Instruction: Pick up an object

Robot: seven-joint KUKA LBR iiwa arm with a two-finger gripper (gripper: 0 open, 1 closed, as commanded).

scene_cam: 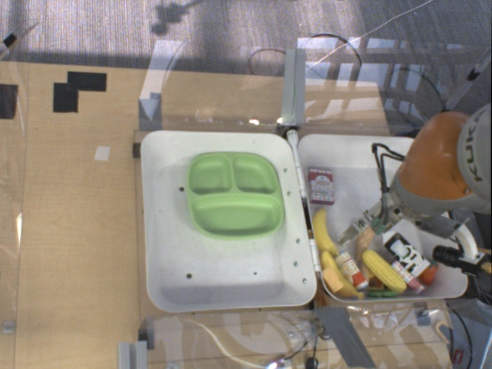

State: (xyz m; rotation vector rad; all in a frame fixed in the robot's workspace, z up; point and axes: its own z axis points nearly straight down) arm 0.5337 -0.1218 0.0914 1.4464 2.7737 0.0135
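Observation:
My gripper (367, 227) is low in the right bin (354, 154), hanging over a pile of small items near the bin's front. Just left of it lies a yellow banana (322, 232). Below it sit a small bottle with a red cap (350, 267), a yellow corn cob (383, 270) and a black-and-white packet (406, 255). A brownish item (364, 241) lies right under the gripper tip and is partly hidden by it. A red carton (320, 186) lies apart at the back left of the bin. Nothing is visibly lifted.
The left bin (165, 267) holds a green divided plate (234, 194) in its middle. A metal divider (301, 198) separates the two bins. The arm's orange band (432, 160) looms over the right bin's far right side, with cables beside it.

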